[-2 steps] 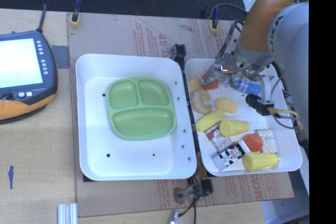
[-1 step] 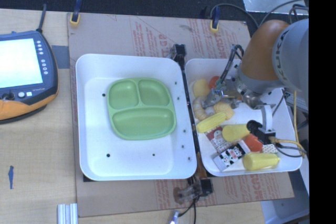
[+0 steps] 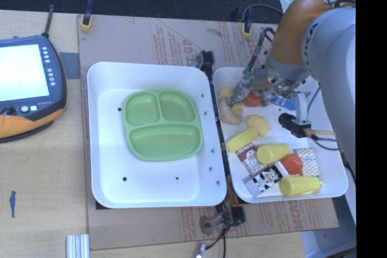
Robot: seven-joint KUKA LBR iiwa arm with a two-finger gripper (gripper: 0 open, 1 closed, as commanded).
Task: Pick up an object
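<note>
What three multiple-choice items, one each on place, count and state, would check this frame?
1. Where does the green divided plate lie?
A. left bin
B. right bin
C. bare bench

2. How many compartments does the plate have?
A. two
B. three
C. five

3. Where is the end effector?
A. over the plate
B. low at the right bin's far end
C. beside the tablet

Key: 1 A, it sits inside the left bin. 2 B, two small sections above one wide one. 3 B, it hangs by the tan piece.

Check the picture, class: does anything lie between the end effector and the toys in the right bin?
Nothing visible does. The end effector hangs low over the right bin's far left corner, right by the tan pastry toy and a red piece.
</note>
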